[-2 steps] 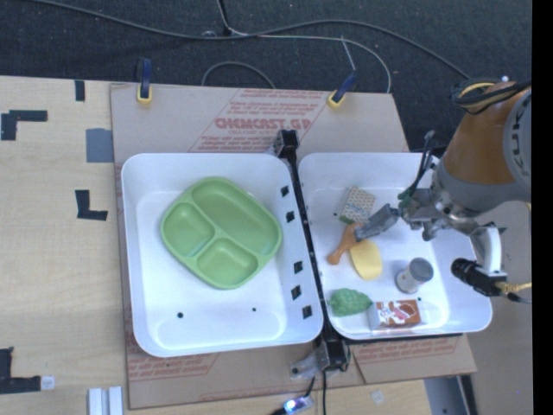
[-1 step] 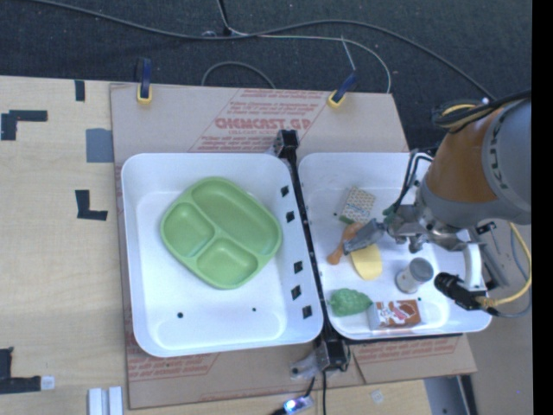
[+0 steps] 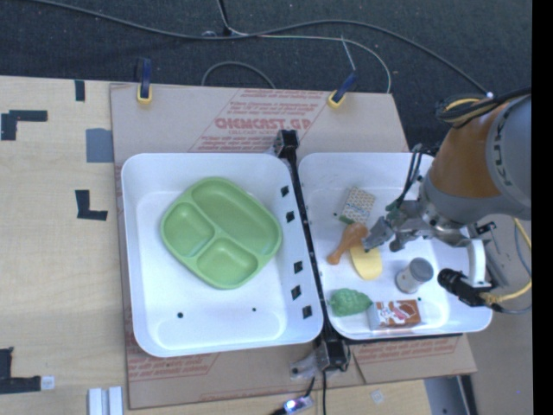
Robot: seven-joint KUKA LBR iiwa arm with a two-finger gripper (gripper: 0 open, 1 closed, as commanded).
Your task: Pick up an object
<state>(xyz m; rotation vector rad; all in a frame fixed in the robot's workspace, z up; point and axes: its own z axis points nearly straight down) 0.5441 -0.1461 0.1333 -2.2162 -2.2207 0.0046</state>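
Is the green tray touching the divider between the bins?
Apart. The camera view shows a strip of white bin floor between the green tray and the divider.

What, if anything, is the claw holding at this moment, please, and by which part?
It cannot be told. The claw sits low in the right bin, right at the yellow item and the orange carrot-like toy, but no object shows between its tips.

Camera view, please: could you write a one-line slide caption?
End effector poised over yellow round object in right white bin; green divided plastic tray in left bin.
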